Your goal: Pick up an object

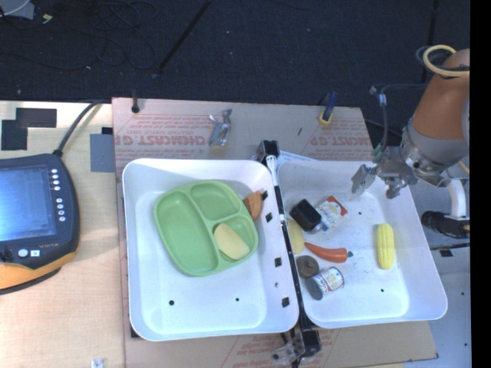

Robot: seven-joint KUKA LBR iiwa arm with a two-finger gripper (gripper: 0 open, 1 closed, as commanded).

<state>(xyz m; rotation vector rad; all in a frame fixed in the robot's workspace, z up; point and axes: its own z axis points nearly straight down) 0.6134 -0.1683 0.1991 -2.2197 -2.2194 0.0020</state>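
The gripper point(378, 181) is seen spread open and empty above the right bin point(418, 301). The corn cob point(385, 245), lying apart from the clutter, is best approached with fingers aligned across its width.

green tray point(184, 228) | yellow corn point(385, 246) | white bins point(199, 313) | red, perhaps orange, pepper point(327, 252)

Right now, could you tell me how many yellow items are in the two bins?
3: a corn cob in the right bin, one piece on the green tray, one by the divider, partly hidden.

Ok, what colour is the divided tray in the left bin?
Light green. The divided tray shows best in the camera view, with a pale yellow piece lying in one compartment.
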